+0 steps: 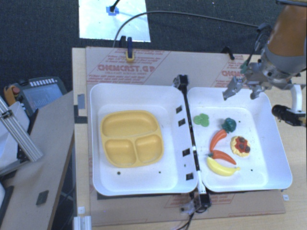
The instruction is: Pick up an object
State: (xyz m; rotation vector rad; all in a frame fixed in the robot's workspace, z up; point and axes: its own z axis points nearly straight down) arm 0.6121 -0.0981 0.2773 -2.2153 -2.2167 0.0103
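Gripper (pixel 243 90) sits above the far edge of the right bin (pixel 273 176), fingers spread wide w/ nothing between them, well apart from the toys below. Arm comes in from the right, orange band up top. Right bin holds the pickable items, clustered mid-bin: light green leafy piece (pixel 201 120) nearest the divider, dark green broccoli-like piece (pixel 230 124) just beside it to the right, two orange carrots (pixel 218 139) lying angled w/ their ends close together, a yellow round item w/ red topping (pixel 240 145) just right of them, and a yellow banana (pixel 221 167) at the near side, touching the lower carrot. Left bin (pixel 110 92) holds a yellow 3-compartment tray (pixel 132 138), roughly centred.
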